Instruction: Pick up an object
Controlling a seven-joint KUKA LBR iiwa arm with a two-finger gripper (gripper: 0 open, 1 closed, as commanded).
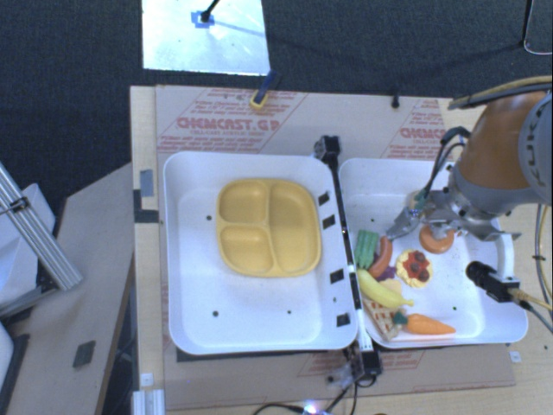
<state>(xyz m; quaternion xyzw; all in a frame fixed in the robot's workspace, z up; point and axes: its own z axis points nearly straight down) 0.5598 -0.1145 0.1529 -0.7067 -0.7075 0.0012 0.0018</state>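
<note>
— Where's the claw (423,217)?
— Over the right bin (380,180), beside the orange doughnut-like toy (436,238). Open or closed, I can't tell.
— And the left bin (186,258)?
— A yellow divided plate (268,227).

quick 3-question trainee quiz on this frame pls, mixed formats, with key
1. Multiple choice: what lies in the left bin? A) a yellow divided plate B) a banana C) a carrot
2. True or false: the carrot lies in the right bin, near its front edge.
3. Fill in: the gripper hovers over the ___ bin, close to the round orange toy.

Key
1. A. The yellow divided plate sits in the left bin; the banana is in the right bin.
2. True.
3. right
</note>
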